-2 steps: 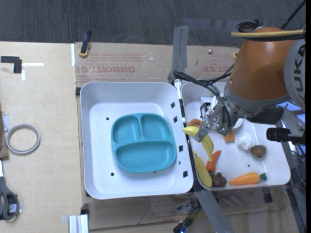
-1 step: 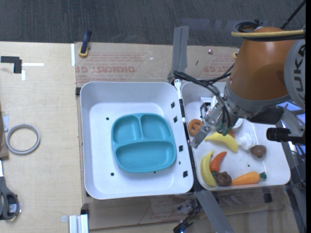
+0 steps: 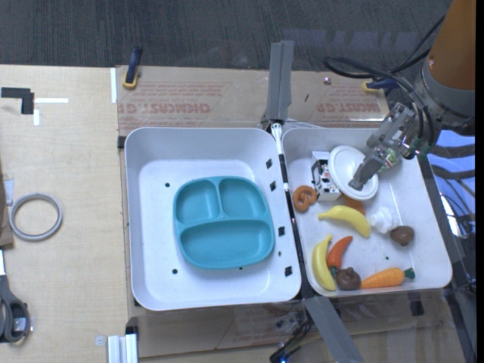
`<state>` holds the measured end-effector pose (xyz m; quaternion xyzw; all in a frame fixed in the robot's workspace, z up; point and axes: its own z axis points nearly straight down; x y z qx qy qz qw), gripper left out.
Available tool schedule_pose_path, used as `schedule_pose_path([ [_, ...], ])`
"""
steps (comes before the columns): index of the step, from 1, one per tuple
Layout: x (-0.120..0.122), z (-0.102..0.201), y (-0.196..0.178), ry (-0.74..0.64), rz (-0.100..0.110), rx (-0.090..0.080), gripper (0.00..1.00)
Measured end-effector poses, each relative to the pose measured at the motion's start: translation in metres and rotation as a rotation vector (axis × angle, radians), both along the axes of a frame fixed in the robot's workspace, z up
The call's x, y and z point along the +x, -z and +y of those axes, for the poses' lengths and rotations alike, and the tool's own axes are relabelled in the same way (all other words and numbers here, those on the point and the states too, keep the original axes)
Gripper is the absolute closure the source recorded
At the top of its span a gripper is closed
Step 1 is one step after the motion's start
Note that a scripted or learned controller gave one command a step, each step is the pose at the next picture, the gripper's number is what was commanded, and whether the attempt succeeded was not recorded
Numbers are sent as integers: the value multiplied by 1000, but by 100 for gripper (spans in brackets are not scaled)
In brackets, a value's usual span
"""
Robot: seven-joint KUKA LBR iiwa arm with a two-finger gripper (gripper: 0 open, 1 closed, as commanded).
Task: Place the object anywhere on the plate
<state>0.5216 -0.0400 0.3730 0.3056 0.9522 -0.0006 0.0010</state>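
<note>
Setting: A wooden bench (image 3: 60, 142) carried two shallow white bins side by side, seen from above at a slant.

Left bin (image 3: 144, 165): It held a teal plate (image 3: 224, 222) with three compartments, two small ones at the far side and one long one at the near side. Nothing lay on the plate.

Right bin (image 3: 435, 225): It held a scatter of toy food. A brown doughnut (image 3: 305, 197) sat by the bin's left wall, with a small white and black block (image 3: 324, 178) just behind it.

Fruit: One banana (image 3: 346, 218) lay near the middle of the right bin; a second banana (image 3: 322, 264) curved along the near left corner.

Vegetables: A red pepper (image 3: 339, 249) lay beside the second banana, and an orange carrot (image 3: 386, 278) rested along the near wall.

Other pieces: A dark brown lump (image 3: 348, 279) touched the carrot's blunt end. Another brown piece (image 3: 402, 235) sat near the right wall, just beside a pale white item (image 3: 380, 219).

Arm: The grey arm with its orange band (image 3: 457, 29) reached in from the right, over the far part of the right bin.

Gripper (image 3: 364, 180): It pointed down and to the left, its tip over a white round bowl (image 3: 345, 165) tilted on its edge. Whether it was wide, narrow or gripping the bowl could not be told.

Bench edge: A grey ring (image 3: 34, 216) lay on the wood well left of the bins.
</note>
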Motion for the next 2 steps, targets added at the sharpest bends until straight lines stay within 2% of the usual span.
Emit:
schedule_pose_path([
  [1, 2, 1, -9, -2, -2, -2, 100],
  [2, 47, 36, 71, 27, 2, 1, 100],
])
